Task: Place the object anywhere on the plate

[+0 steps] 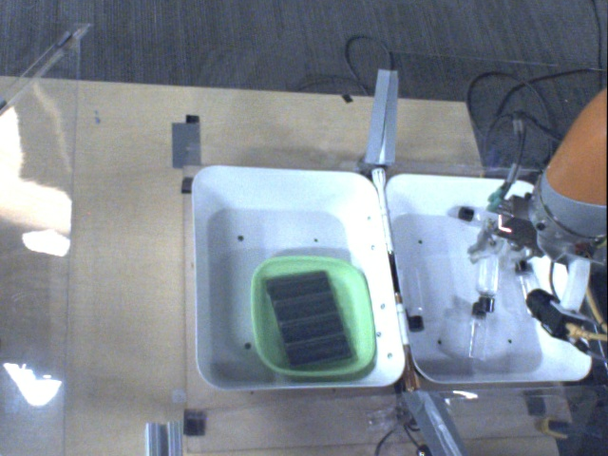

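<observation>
A dark grey ribbed block [306, 319] lies flat on the green plate [262, 302] in the front half of the left bin [218, 255]. It sits well inside the plate's rim, slightly turned. My gripper [480, 312] hangs over the right bin [427, 255], far to the right of the plate. Its pale translucent fingers [486, 281] stand apart with nothing between them. The grey wrist and orange band reach in from the right edge.
A raised divider [388, 255] separates the two bins. Small dark specks lie on the right bin's floor, one by the divider [414, 322]. Black cables [560, 316] trail beside the wrist. A grey metal post [382, 122] stands behind the bins.
</observation>
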You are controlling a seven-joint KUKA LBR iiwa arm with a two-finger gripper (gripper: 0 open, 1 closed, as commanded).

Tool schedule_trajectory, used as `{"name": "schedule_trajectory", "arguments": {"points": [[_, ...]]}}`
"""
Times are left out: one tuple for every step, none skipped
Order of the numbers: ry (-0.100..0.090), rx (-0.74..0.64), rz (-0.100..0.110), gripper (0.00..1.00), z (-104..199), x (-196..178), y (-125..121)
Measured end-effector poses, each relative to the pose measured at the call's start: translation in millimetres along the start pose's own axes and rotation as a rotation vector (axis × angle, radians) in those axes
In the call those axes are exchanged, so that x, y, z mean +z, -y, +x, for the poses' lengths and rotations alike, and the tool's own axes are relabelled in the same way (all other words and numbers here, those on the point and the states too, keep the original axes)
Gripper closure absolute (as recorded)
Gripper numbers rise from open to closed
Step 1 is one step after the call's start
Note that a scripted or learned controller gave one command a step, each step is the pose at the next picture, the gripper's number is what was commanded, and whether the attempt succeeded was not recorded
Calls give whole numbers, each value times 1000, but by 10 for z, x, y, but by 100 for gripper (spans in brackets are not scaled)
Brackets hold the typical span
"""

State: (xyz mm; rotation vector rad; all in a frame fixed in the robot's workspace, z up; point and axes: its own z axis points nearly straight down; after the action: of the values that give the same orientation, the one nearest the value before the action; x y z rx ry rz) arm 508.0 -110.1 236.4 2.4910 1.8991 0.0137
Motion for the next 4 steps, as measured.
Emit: {"name": "schedule_trajectory", "arguments": {"points": [[0, -79, 10, 100, 436, 523, 332], [-2, -226, 6, 100, 1208, 96, 530], [-2, -417, 11, 100, 1581, 517, 654], [-2, -416, 10, 0, 1578, 516, 652]]}}
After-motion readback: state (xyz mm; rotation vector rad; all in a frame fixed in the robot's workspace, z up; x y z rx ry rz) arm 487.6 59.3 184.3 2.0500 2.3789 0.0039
